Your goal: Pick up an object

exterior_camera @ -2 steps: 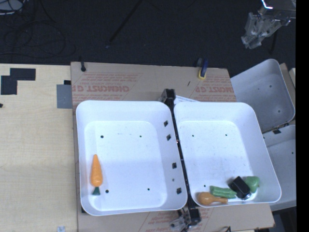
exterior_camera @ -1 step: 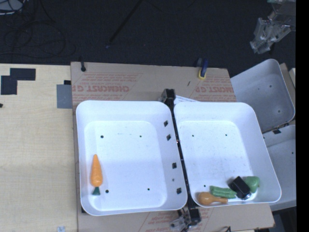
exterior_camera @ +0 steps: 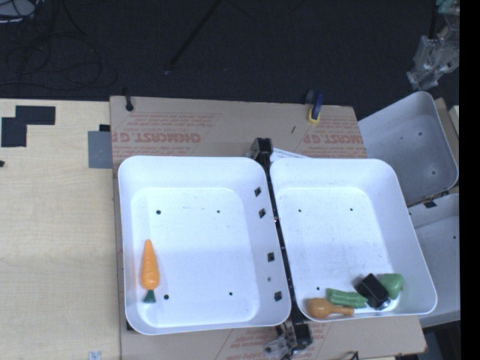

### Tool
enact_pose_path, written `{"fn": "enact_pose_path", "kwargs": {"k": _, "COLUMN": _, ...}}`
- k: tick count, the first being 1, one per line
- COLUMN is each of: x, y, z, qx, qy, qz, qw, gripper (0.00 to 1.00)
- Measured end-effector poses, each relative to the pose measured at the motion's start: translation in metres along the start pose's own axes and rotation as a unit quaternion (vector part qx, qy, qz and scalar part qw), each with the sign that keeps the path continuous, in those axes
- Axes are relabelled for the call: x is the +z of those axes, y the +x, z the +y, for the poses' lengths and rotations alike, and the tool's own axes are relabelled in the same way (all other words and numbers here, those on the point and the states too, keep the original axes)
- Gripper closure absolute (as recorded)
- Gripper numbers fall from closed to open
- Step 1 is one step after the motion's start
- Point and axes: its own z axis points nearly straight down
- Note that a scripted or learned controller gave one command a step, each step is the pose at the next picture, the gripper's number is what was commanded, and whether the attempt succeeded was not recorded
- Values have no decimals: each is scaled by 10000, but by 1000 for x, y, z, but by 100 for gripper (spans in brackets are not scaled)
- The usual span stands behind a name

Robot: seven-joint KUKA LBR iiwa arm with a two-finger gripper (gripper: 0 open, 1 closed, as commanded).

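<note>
Well, the left bin holds a lone orange carrot by its left wall near the front corner, probably light, stiff and smooth plastic (best gripped across its thick middle). Smaller toys crowd the right bin's front-right corner, while the hand sits beyond the worktop's far right corner, fingers unreadable.

Left bin: white. Right bin: white. Carrot: orange (dark green stub). Black block. Two green pieces, one darker. Orange-tan piece. Cardboard sheet: brown, red lettering. Table: pale wood.
</note>
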Motion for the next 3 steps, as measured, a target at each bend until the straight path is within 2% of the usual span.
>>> {"fn": "enact_pose_path", "kwargs": {"k": 1, "x": 0, "y": -2, "z": -16, "qx": 3, "qy": 1, "qz": 4, "qw": 10000, "gripper": 100}}
{"fn": "enact_pose_path", "kwargs": {"k": 2, "x": 0, "y": 56, "z": -2, "qx": -38, "qy": -16, "qz": 4, "qw": 10000, "gripper": 100}}
{"fn": "enact_pose_path", "kwargs": {"k": 3, "x": 0, "y": 88, "z": -3, "qx": -28, "qy": -5, "qz": 2, "qw": 10000, "gripper": 100}}
